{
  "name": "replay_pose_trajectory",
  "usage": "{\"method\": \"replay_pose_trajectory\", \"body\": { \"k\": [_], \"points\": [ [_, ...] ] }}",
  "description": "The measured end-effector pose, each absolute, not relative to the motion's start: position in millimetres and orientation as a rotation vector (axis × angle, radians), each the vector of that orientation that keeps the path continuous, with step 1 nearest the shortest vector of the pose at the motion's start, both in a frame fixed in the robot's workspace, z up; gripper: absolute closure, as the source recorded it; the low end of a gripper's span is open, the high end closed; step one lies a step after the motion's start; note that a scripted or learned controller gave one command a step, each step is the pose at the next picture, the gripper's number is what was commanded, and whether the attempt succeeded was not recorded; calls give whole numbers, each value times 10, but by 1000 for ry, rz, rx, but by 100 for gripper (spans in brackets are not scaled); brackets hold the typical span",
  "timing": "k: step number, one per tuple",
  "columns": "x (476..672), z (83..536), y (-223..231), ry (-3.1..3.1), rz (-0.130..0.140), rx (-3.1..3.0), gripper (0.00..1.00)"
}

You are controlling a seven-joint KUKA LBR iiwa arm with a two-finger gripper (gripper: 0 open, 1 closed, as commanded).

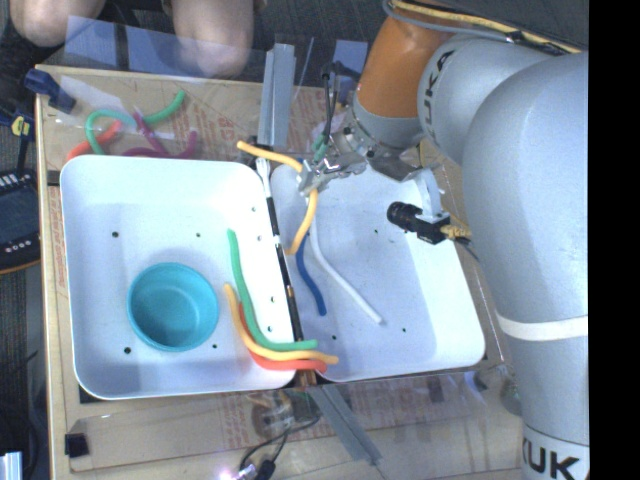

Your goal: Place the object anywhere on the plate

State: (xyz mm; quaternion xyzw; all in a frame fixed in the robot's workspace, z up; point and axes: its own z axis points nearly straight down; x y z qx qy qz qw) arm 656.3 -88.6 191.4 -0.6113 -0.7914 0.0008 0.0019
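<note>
Camera view: gripper (322, 171) at upper centre, jaw state indeterminate, touches yellow strip (304, 218); coloured strips (268, 340) between bins; blue plate (173, 306) lower left.

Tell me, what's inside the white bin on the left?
The left bin holds a teal plate and, along its right wall, green, yellow and orange flexible strips. The floor beneath the plate and strips is covered.
</note>
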Motion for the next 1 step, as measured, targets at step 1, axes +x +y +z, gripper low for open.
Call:
{"method": "replay_pose_trajectory", "body": {
  "k": [1],
  "points": [
    [5849,1923,-648,-2612,2,-1741,100]
  ]
}}
